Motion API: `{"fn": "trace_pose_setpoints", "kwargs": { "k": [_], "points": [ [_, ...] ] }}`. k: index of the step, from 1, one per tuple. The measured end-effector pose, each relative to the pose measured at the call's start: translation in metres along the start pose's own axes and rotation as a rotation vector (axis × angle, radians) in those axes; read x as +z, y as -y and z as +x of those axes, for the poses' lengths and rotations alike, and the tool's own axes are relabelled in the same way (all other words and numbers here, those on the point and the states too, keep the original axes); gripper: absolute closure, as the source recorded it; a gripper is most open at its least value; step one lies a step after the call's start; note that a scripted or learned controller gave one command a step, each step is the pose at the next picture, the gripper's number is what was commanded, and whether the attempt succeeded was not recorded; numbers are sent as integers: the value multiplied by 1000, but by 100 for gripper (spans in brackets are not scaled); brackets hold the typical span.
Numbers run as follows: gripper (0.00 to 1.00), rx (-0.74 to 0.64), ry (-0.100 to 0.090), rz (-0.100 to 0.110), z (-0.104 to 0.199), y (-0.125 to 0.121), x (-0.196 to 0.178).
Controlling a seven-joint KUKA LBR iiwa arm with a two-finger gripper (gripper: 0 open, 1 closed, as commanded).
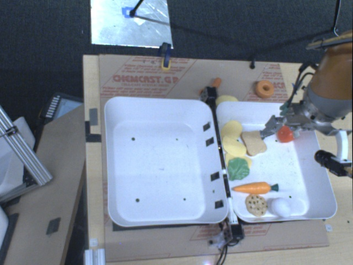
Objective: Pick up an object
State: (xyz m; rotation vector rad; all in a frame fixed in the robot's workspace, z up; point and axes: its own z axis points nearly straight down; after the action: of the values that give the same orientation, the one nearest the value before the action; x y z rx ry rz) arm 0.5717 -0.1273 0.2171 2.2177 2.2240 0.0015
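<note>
The gripper (280, 127) hangs over the upper part of the right bin (322, 195), at the end of the grey arm with its orange band. A small red round object (285, 134) shows right at the gripper's tip; whether it is gripped or merely lies below cannot be told. Just left of the gripper lies a tan toast slice (253, 142). Further left are yellow pieces (233, 137), with a green leafy piece (238, 168) below them. A carrot (253, 187), a cookie (256, 205) and a white egg (281, 207) lie near the bin's front edge.
The left bin (118, 120) sits beside the right one, with a black-clipped divider (216, 142) between them. A donut (265, 88) and a small orange item (217, 82) lie on the cardboard behind the bins. A yellow item (226, 99) rests at the right bin's back rim.
</note>
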Motion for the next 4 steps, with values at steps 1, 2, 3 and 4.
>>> {"fn": "trace_pose_setpoints", "kwargs": {
  "k": [1, 2, 3, 4],
  "points": [
    [0, -1, 1, 3, -16, -40, 114],
    [0, -4, 1, -5, -2, -99, 133],
    [0, -5, -2, 2, 48, -60, 133],
    [100, -3, -1, -4, 45, -63, 121]
  ]
}}
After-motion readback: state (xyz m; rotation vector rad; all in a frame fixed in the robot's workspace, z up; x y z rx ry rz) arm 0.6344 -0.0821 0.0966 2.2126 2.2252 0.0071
